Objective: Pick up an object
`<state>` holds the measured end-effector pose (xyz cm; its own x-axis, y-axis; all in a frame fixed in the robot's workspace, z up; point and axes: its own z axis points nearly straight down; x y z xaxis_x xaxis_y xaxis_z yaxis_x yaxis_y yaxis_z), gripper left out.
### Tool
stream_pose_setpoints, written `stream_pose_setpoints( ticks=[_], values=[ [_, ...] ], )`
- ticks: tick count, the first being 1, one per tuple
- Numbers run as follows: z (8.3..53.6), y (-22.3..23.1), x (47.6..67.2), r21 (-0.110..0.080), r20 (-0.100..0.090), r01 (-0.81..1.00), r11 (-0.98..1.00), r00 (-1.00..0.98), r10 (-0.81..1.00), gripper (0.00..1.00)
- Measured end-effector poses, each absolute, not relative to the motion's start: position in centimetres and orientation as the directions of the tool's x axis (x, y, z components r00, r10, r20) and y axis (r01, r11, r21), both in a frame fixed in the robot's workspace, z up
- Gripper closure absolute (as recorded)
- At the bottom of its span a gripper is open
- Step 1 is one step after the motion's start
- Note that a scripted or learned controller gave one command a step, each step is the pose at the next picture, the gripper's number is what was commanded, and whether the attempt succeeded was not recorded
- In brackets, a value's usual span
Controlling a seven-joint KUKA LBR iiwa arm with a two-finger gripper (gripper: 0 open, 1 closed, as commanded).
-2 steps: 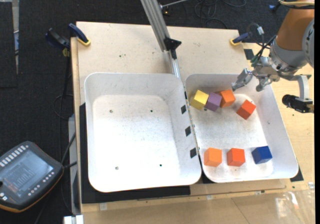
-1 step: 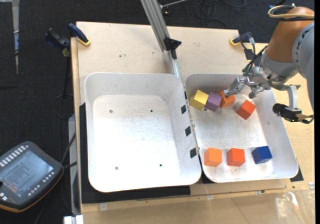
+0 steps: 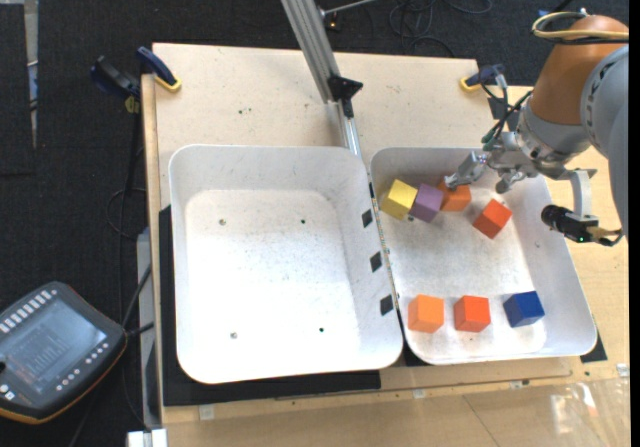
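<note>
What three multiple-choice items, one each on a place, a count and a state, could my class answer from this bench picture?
1. Where is the blue cube?
A. left bin
B. right bin, near edge
C. on the bench outside the bins

2. How many cubes lie in the right bin?
A. five
B. seven
C. nine

3. How does the yellow cube sit?
A. touching the purple cube
B. stacked on another cube
C. alone in the left bin

Answers: 1 B, it ends the near row of three. 2 B, four sit at the far end by the claw and three nearer. 3 A, their sides meet.
</note>
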<state>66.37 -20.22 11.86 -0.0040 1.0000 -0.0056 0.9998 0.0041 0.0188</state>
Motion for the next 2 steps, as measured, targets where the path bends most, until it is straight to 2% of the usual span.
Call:
stream_pose_setpoints(
  ticks=[1, 2],
  values=[
    [13.0, -20.2, 66.5, 0.025, -0.007, 1.0, 0.005, -0.005, 1.0, 1.0],
    [17.4, -20.4, 66.5, 0.007, -0.003, 1.0, 0.002, -0.002, 1.0, 1.0]
  ],
)
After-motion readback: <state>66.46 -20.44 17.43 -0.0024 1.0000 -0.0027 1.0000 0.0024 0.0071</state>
